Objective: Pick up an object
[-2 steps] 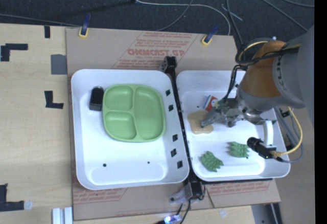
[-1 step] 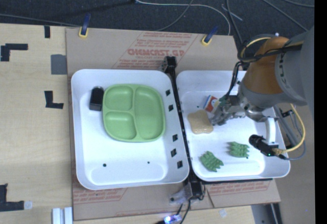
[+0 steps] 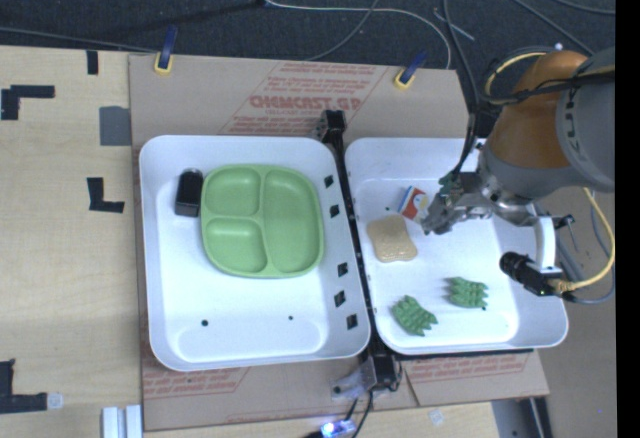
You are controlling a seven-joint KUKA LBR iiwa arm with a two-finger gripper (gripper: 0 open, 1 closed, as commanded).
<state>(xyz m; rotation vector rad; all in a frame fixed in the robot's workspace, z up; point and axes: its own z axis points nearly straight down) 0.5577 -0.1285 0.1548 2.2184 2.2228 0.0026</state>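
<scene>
My gripper (image 3: 436, 218) hangs low over the right bin (image 3: 520, 331), its tip just right of a small red and white packet (image 3: 412, 200) and above right of a tan bread-like piece (image 3: 392, 240). Two green leafy toys lie nearer the front of that bin, one (image 3: 413, 315) at the middle and one (image 3: 466, 292) to its right. Nothing shows between the gripper's fingers.
The left bin (image 3: 170, 326) holds a green divided plate (image 3: 262, 220) and a small black block (image 3: 189, 192) at the plate's left. A black divider (image 3: 345, 246) runs between the bins. Cables trail across the dark mat behind the bench.
</scene>
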